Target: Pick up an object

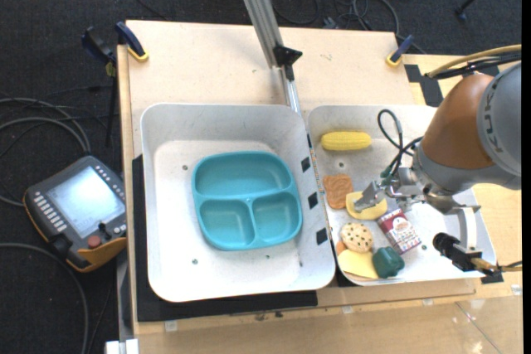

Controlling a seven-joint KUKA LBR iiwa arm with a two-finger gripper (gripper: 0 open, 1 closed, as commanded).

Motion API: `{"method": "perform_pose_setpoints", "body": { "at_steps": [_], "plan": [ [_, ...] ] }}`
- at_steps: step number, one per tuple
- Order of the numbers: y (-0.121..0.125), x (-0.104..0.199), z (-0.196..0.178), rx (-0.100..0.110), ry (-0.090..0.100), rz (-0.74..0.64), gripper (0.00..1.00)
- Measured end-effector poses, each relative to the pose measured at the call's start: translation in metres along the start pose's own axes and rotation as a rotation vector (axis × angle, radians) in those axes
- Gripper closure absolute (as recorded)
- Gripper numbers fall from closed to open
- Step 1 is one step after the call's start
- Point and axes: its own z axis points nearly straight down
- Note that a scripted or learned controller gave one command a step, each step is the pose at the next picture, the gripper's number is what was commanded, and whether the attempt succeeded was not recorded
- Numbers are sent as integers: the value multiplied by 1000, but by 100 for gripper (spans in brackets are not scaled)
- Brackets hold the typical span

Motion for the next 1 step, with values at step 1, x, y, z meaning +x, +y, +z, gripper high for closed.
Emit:
{"method": "perform_pose_setpoints", "body": {
  "at_steps": [1],
  "plan": [
    [0, 0, -11, -2, -2, 0, 100]
  ]
}}
